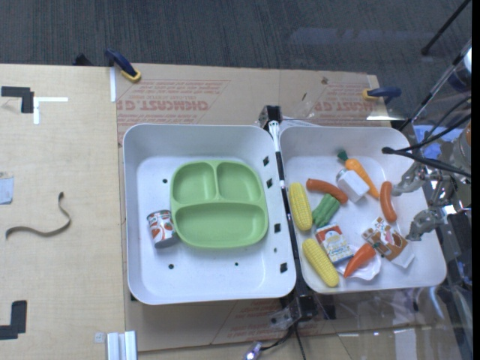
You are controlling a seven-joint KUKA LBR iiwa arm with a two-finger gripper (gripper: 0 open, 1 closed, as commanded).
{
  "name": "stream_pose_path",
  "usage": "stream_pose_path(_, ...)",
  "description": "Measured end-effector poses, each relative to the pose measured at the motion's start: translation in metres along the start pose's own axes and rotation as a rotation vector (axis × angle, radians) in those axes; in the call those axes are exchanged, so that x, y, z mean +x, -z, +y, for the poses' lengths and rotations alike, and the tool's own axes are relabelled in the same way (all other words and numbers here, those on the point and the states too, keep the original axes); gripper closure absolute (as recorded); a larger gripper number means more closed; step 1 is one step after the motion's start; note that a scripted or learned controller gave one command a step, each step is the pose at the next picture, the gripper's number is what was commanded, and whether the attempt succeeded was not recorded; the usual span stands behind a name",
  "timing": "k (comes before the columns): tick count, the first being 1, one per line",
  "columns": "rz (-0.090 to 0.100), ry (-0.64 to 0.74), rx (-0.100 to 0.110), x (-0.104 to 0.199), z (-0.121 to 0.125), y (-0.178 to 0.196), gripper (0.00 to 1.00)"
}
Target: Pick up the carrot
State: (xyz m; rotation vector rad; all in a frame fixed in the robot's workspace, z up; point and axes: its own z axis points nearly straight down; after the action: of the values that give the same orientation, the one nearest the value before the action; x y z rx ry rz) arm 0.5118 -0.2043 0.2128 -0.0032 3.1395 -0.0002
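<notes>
The bench [52, 276] takes the whole lower part of the frame, with a sheet of cardboard [195, 100] under two white bins. The left bin [142, 276] sits in the middle of the frame and holds a green divided plate [219, 205]; a small can [160, 229] stands just beside the plate's lower left corner. The right bin [427, 268] holds the toy food. Two corn cobs lie there, one [301, 205] near the bin's left wall and one [320, 262] lower down. Next to the upper cob are a green pea pod [325, 211] and a red sausage [326, 189]. The carrot [361, 174] lies in the upper middle of the right bin, with its green top toward the upper left, touching a small white block [351, 185]. A second sausage [388, 202] lies to the right of it. The gripper [417, 201] is at the right edge of the bin, well apart from the carrot; its fingers are spread apart and hold nothing.
</notes>
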Motion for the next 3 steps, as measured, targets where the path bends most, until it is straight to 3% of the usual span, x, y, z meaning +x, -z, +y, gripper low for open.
stream_pose_path(1, -0.018, 0.135, 0.007, -0.058, -0.018, -0.099, 0.00)
stream_pose_path(2, -0.007, -0.198, 0.002, -0.136, -0.002, -0.118, 0.00)
stream_pose_path(3, -0.003, -0.295, 0.001, -0.111, 0.031, -0.120, 0.00)
